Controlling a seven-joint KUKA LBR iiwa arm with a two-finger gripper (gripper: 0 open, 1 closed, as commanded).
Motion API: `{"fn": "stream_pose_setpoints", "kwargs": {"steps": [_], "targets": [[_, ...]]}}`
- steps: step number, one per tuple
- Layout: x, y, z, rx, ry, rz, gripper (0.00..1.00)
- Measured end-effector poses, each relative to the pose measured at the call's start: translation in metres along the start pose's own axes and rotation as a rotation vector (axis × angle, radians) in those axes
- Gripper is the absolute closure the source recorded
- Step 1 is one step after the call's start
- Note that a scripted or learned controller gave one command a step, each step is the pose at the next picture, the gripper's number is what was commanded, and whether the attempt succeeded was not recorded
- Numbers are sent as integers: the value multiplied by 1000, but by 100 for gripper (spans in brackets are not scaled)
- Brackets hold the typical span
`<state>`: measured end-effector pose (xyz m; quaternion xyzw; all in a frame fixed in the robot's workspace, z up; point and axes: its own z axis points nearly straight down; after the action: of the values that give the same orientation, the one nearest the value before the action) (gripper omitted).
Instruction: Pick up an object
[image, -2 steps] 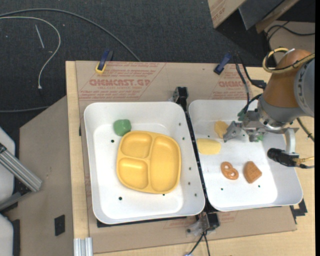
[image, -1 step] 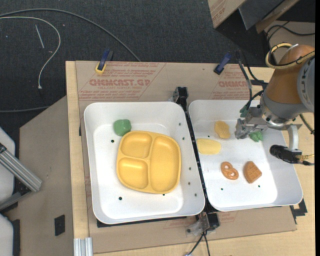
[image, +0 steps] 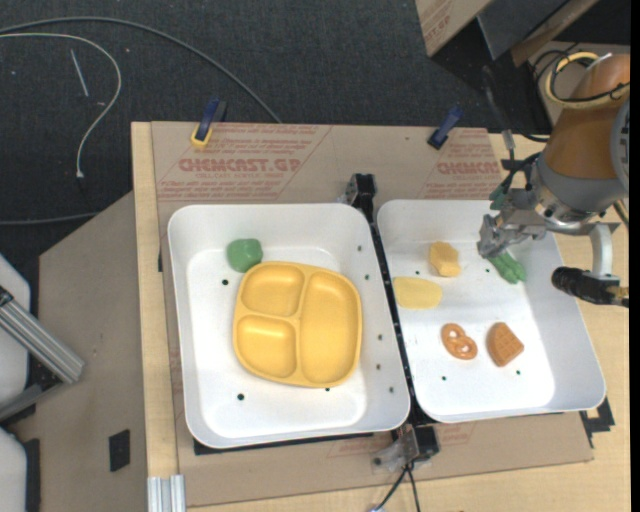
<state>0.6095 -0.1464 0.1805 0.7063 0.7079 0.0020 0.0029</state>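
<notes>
— Where are you sitting right now, and what is under you?

— From the overhead camera, I am hanging over the back of the right bin (image: 585, 345), my gripper (image: 497, 243) low above a small green piece (image: 510, 268). It is lying on the bin floor just below my fingertips, its long axis running from upper left to lower right, one end tucked under me. Whether my fingers are spread or pinched, I cannot tell.

— And around it?

— A yellow chunk (image: 445, 259) is lying to its left, a pale yellow slab (image: 416, 292) below that, then a pretzel (image: 459, 341) and an orange waffle (image: 505, 343) nearer the front. In the left bin (image: 195, 330) a yellow divided plate (image: 298, 323) is resting beside a green lump (image: 243, 252). Both bins are sitting on cardboard (image: 300, 150) clipped with blue clamps (image: 208, 120), over dark carpet (image: 60, 110).
</notes>
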Motion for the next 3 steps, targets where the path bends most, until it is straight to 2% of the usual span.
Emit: {"fn": "stream_pose_setpoints", "kwargs": {"steps": [2, 3], "targets": [[-2, -3, -94, -1, 0, 1, 100], [52, -7, -76, 10, 4, -3, 100]]}}
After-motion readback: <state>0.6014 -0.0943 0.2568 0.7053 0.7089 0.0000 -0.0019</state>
